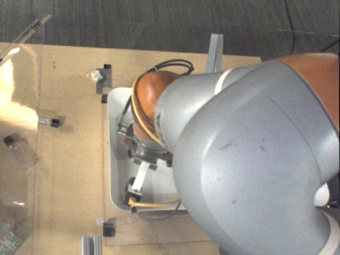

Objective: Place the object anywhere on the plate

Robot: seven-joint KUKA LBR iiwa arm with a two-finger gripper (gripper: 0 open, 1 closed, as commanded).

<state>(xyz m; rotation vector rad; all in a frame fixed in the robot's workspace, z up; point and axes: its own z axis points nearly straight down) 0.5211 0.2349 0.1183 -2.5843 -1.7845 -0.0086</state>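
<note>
My grey arm (249, 158) spans most of the view from the right and covers nearly all of both bins. Its orange band (149, 94) sits above the wrist, over the left white bin (114, 158). The gripper (142, 154) points down into that bin, close to its left wall, and its body is seen from above. Just a strip of the bin's left side and rounded front corner is visible past the arm, and whatever lies under the arm is hidden.
The wooden bench (69, 185) extends to the left of the bin. Small black brackets stand at the bin's back corner (106, 74) and front corner (109, 228). A small black-tipped piece (53, 122) lies on the bench at left, near a clear plastic sheet (18, 142).
</note>
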